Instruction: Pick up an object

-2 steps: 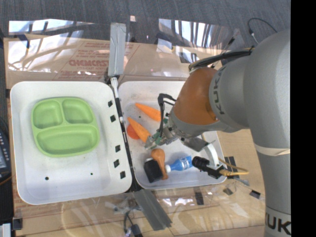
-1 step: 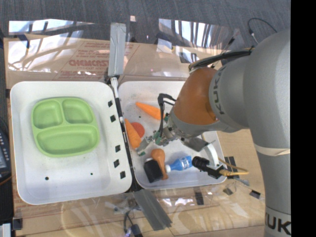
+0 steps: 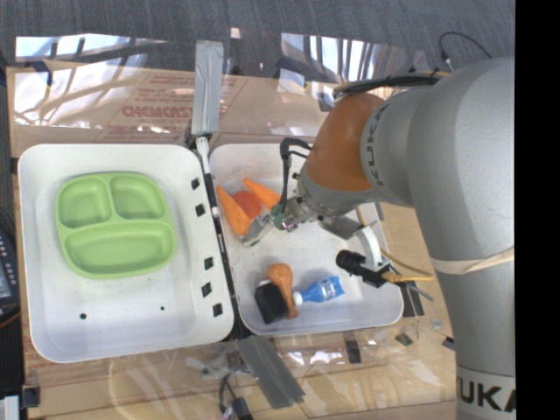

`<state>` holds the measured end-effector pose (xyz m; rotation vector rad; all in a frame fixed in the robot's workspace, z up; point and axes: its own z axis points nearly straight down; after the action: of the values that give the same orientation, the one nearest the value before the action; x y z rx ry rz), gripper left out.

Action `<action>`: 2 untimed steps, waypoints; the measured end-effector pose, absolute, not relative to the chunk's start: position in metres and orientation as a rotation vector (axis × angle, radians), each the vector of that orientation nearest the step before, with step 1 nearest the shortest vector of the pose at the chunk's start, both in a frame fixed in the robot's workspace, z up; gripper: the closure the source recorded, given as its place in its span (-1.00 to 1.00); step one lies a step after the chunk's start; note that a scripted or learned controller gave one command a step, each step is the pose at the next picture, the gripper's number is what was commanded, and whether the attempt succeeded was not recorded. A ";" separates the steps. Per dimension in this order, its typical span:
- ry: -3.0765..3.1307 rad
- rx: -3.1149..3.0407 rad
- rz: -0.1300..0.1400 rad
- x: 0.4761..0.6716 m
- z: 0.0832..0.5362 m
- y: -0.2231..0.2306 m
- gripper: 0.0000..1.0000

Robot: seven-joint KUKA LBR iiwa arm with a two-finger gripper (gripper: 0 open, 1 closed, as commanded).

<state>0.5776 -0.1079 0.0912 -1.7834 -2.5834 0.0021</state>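
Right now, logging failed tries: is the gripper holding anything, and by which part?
Cannot be told. The gripper is down among the orange carrot pieces in the right bin; nothing shows between it.

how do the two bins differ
The left bin holds a green divided plate; the right bin holds several small things: orange pieces, a black block, a blue bottle. The arm reaches over the right bin, with the tool low by the orange pieces; nothing hangs over the left bin. Both are shallow, white and sit side by side.
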 end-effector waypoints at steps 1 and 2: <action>-2.542 -1.810 0.022 0.651 0.087 -0.116 -1.00; -2.507 -1.889 0.004 0.583 0.092 -0.159 -1.00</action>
<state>0.5826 -0.1591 0.0917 -1.8891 -2.5072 0.0039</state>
